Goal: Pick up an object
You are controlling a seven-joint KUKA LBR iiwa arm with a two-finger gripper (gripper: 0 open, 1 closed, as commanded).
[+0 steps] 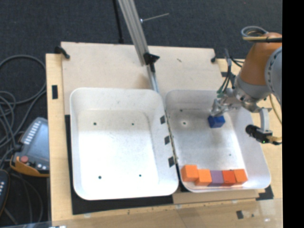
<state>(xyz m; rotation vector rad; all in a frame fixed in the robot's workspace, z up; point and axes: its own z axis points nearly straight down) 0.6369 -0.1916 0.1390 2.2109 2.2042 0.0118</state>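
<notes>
- The grey arm with its orange band reaches in from the right, and its two-finger gripper hangs over the upper part of the right-hand shallow white plastic bin.
- Directly under the fingertips sits a small blue cube, touching them or very nearly so (the slant of the camera makes the gap hard to judge).
- The cube looks to be resting on the bin floor, or at most barely off it; I cannot tell which.
- Whether the jaws are spread, closed, or pinching the cube cannot be made out: the fingers merge into a pale blur above the block.
- Along the near wall of the same bin lies a row of small blocks: an orange block at the left end, more orange ones beside it, and a pale purple block in the middle of the row, all well apart from the gripper.
- The left-hand white bin plays no part in this step.
- Progress, as a judgement: the approach to the blue cube seems done, with the gripper lined up on it, but a secure grasp is not shown.
- What appears left is closing firmly on the cube (if not already done) and lifting it clear of the bin floor.
</notes>
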